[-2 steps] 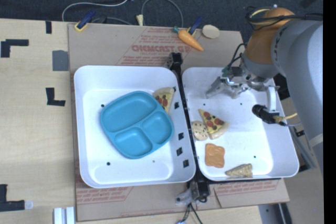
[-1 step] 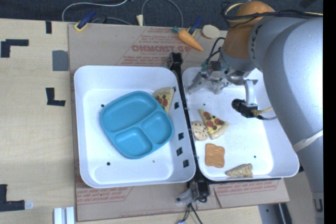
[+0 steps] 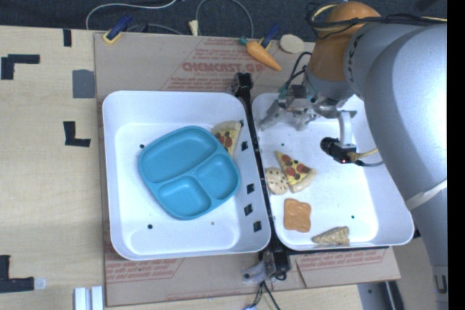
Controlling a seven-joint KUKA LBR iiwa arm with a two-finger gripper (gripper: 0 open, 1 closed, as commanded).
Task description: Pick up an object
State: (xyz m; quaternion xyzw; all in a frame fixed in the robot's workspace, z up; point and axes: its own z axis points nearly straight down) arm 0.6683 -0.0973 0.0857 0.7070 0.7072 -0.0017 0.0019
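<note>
Gripper (image 3: 285, 111) at the twelve o'clock end of the right bin (image 3: 363, 203), jaw state impossible to tell from this slant. Pizza slice (image 3: 294, 169) near bin centre, cookie (image 3: 276, 181) touching it at eight o'clock (orange patty (image 3: 297, 215) at six). Blue divided plate (image 3: 189, 171) in the left bin (image 3: 120, 185), another pizza slice (image 3: 228, 134) at its one o'clock.

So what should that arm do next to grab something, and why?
Probably shift the gripper toward the near side of the right bin and lower it over the pizza slice. The gripper sits at the bin's far left corner with no toy under it, while the pizza slice, a cookie touching it and an orange piece lie nearer the camera.
</note>
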